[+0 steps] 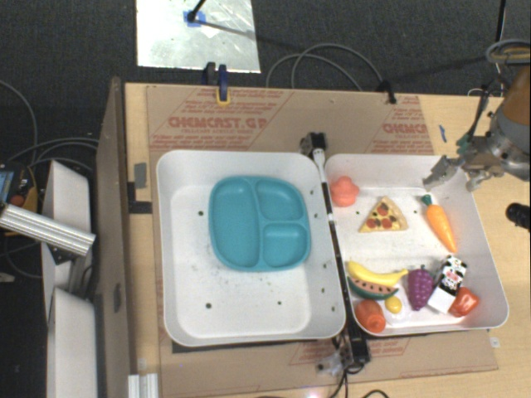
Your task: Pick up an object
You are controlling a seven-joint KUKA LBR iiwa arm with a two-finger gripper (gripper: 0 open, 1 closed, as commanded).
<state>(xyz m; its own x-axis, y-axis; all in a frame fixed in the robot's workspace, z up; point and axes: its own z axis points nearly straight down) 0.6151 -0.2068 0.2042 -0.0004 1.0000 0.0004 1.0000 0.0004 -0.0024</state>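
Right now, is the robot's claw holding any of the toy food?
No, nothing is held. The gripper hangs over the top right corner of the right bin, with nothing between its fingers. The carrot just below it lies loose in the bin.

Divided plate in left bin; toy foods, perhaps a dozen, in right bin.

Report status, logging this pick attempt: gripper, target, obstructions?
Gripper over right bin's far edge, nothing visibly held. Carrot nearest, untouched. Path unobstructed.
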